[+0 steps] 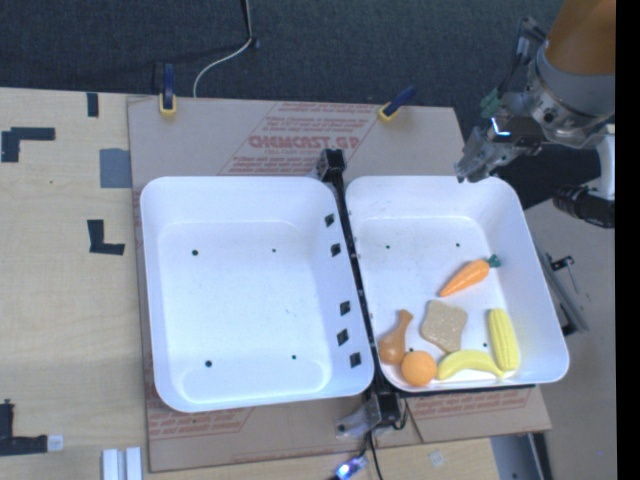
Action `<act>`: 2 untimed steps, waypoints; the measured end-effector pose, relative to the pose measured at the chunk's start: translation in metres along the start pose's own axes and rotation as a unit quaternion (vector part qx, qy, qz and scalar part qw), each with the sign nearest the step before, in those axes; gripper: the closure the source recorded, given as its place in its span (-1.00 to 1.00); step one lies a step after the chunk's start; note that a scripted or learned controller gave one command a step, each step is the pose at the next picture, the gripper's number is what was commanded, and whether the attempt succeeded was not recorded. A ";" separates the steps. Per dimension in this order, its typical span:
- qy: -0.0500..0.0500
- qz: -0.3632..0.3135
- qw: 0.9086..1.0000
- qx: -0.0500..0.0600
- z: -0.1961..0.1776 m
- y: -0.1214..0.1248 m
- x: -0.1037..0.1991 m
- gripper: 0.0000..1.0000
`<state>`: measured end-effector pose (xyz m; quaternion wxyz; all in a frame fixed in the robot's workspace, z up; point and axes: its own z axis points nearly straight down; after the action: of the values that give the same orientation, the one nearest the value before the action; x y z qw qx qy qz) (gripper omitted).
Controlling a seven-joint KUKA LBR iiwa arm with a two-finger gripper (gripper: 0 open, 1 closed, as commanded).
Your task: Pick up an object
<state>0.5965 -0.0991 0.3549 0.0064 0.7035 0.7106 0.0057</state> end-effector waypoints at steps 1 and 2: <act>0.001 0.000 1.000 0.004 -0.050 0.077 0.070 1.00; 0.002 0.000 1.000 0.000 -0.190 0.035 0.132 1.00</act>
<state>0.6266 0.0339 0.5457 0.0049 0.7036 0.7105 0.0071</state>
